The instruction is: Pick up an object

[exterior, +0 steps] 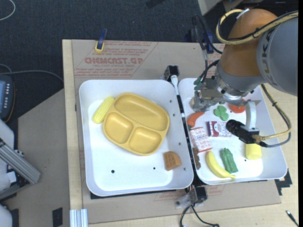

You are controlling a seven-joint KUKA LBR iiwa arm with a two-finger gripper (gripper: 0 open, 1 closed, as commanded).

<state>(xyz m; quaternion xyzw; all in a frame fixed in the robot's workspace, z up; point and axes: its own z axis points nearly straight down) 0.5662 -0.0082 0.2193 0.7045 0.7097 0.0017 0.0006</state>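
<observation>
A mustard-yellow sectioned plastic tray point(136, 123) and yellow corn cob point(102, 109) sit mid-left; lower right, a yellow banana point(216, 165), green ridged vegetable point(229, 160), red-and-white printed packet point(212, 129).

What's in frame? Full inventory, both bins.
left bin: 1, white, left on bench
right bin: 1, white, right on bench
tray: 1, yellow, three compartments, left bin
corn: 1, yellow, left bin, touching tray's left edge
brown piece: 1, left bin, lower right corner
banana: 1, yellow, right bin, front
green vegetable: 1, right of banana
yellow block: 1, right bin, right side
packet: 1, red and white, right bin centre
orange piece: 1, right bin, left side
green piece: 1, under the wrist
clamp: 1, blue and yellow, bench's far edge
arm: 1, grey and orange, over right bin
</observation>
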